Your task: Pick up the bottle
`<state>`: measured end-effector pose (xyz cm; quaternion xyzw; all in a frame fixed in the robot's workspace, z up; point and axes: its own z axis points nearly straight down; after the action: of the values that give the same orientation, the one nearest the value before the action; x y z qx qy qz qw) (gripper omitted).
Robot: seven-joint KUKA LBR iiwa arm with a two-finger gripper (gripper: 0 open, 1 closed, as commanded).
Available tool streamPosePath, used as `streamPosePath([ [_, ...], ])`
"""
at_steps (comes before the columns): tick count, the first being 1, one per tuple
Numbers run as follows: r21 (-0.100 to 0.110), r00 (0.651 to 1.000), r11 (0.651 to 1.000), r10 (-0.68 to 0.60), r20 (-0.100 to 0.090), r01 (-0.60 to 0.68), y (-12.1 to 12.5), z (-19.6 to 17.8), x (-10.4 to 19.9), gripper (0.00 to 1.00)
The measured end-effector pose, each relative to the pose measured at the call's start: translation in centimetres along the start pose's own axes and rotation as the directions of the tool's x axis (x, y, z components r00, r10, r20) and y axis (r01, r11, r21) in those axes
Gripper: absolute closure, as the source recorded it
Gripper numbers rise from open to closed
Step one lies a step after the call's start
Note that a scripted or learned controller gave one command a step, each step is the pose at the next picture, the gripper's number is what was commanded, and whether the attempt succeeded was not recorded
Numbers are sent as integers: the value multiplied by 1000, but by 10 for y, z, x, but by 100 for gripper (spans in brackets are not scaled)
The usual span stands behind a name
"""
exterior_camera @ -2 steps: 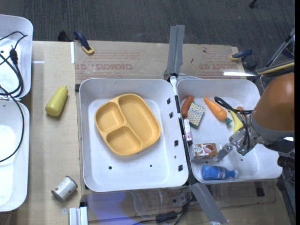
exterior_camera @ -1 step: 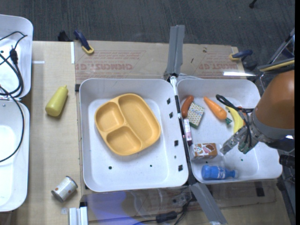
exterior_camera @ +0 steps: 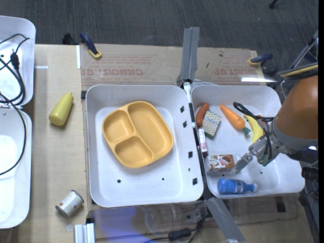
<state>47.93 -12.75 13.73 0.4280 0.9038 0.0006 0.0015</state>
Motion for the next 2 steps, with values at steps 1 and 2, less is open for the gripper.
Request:
streamPosePath([
  [1,4,993,993,118,-4,-118,-5,40,-2,0],
  [2,0,963,963,-270,-1,270,-21,-21,-25,0],
])
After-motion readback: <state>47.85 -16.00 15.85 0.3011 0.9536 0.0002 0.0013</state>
